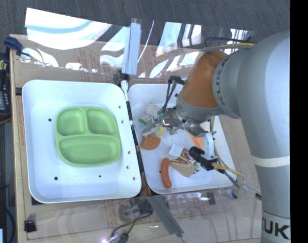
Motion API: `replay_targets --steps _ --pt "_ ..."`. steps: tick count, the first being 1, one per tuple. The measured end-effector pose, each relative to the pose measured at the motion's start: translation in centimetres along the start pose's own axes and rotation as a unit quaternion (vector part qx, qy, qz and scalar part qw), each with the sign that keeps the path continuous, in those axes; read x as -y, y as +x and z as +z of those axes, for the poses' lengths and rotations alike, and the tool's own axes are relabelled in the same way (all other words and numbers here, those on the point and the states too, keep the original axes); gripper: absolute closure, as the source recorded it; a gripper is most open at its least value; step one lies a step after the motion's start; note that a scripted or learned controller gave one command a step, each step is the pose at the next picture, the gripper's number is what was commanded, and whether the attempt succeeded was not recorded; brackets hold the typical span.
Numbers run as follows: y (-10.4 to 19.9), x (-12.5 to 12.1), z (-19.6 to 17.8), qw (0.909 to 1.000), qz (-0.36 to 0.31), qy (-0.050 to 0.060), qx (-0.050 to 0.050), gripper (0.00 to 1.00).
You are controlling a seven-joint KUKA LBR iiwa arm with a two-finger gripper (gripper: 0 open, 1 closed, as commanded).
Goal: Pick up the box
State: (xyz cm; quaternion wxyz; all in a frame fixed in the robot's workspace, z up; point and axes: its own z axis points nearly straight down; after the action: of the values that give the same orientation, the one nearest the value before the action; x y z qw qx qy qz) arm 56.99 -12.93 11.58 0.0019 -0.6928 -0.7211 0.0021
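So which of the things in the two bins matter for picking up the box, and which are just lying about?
For the job:
- box, tan carton lying in the right bin
- end effector, over the right bin's upper part

Just lying about:
- green divided plate in the left bin
- sausage
- waffle
- patterned packet
- orange piece

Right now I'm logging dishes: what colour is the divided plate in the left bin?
Light green plate, camera view.

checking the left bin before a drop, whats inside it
The left bin holds one green divided plate, its three compartments bare. The plate covers the bin floor beneath it.
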Motion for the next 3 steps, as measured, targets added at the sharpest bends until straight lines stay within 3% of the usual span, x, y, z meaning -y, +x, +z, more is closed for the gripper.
replay_targets --steps 1,2,3 --pt "-1.1 -7.4 1.4 0.9928 -0.119 -0.011 0.004 0.00" --pt "1.6 -7.6 1.8 0.9980 -0.063 -0.006 0.006 0.00" --pt "1.9 -7.7 0.8 0.9978 -0.065 -0.007 0.004 1.00"
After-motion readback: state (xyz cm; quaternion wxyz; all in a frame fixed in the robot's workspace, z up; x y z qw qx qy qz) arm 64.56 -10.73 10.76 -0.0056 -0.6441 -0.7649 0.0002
